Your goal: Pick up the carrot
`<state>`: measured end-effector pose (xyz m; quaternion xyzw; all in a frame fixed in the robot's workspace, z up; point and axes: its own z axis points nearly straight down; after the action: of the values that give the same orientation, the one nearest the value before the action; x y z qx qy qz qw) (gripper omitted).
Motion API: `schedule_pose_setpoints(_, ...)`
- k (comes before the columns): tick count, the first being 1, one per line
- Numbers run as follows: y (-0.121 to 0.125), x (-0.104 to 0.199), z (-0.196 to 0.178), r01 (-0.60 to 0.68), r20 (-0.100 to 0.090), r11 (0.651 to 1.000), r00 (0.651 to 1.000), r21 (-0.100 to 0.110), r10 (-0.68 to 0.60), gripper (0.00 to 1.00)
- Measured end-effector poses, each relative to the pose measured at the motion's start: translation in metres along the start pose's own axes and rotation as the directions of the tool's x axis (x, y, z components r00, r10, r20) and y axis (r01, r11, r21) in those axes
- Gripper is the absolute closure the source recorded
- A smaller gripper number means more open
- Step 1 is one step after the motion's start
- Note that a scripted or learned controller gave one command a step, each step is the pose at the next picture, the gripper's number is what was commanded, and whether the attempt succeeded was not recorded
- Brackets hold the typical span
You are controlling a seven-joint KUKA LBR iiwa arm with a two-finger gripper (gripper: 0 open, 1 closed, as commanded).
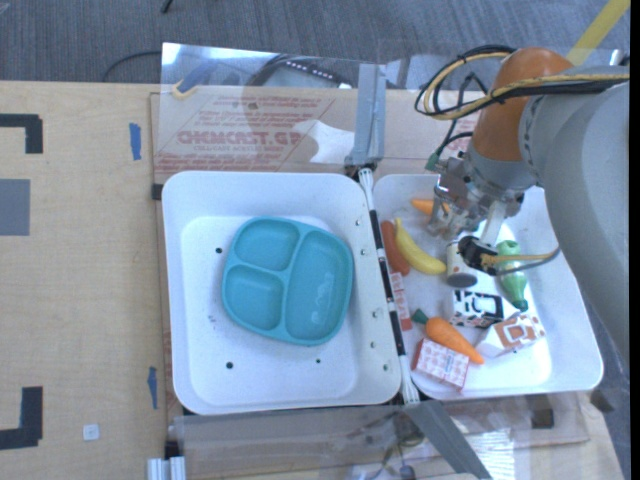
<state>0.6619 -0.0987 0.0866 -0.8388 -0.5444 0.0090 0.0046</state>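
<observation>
Arm bent down from the right
The gripper [452, 224] hangs low beneath the orange-banded wrist, pointing downward.

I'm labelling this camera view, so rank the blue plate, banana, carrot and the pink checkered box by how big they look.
1. blue plate, by far the largest
2. banana
3. carrot and pink checkered box: too alike to rank

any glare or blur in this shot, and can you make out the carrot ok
Camera view: bright, even light washes out the right bin, and reflections streak the clear sheet behind the bins; the carrot is sharp enough to pick out, lying near the front of that bin; the pincer is small and cluttered, so its detail is hard to read.
</observation>
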Motion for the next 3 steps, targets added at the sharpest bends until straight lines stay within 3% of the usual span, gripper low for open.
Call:
schedule_pose_setpoints(1,0.0,0.001,0.001,0.001,-0.001,1.0,1.0,0.001,-0.001,0.0)
schedule_pose_setpoints(2,-0.028,-0.003,-0.051,0.265,-0.006,0.964,0.964,-0.016,-0.265,0.0)
schedule_pose_setpoints(3,0.008,-0.03,0.003,0.295,-0.007,0.955,0.955,-0.01,-0.296,0.0)
